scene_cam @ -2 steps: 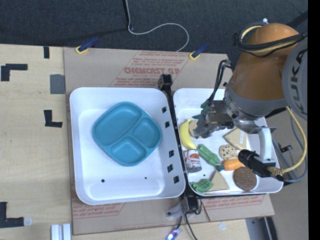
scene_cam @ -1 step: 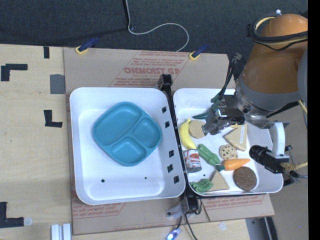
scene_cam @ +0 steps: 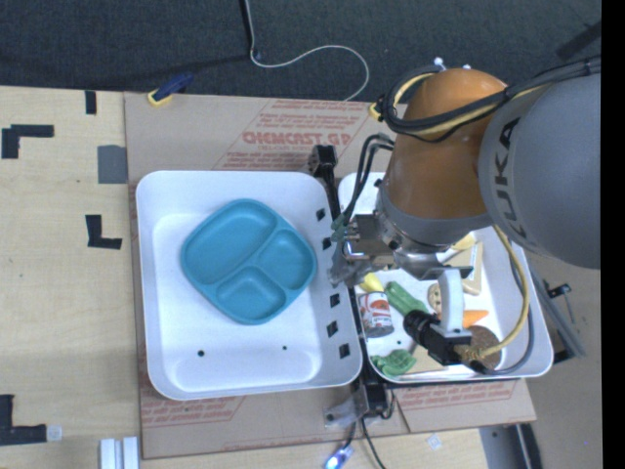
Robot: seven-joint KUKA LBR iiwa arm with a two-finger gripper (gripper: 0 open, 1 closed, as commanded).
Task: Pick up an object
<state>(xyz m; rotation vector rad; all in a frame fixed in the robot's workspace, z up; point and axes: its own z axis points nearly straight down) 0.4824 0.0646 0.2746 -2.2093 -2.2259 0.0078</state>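
Note:
My gripper [scene_cam: 357, 250] hangs low over the left side of the right bin [scene_cam: 535, 360], close to the wall between the two bins. The large grey and orange arm hides most of that bin. Just below the gripper lie a small yellow item [scene_cam: 371, 283], a green piece [scene_cam: 401, 296] and a small can with a red label [scene_cam: 377, 314]. Nothing can be made out in the gripper's hold.
The left bin [scene_cam: 166, 262] holds a blue divided plate [scene_cam: 248, 259]. At the right bin's front lie a green leafy item [scene_cam: 395, 362], an orange piece [scene_cam: 473, 316] and a brown round thing [scene_cam: 482, 340]. A pale yellow item [scene_cam: 470, 258] lies by the arm.

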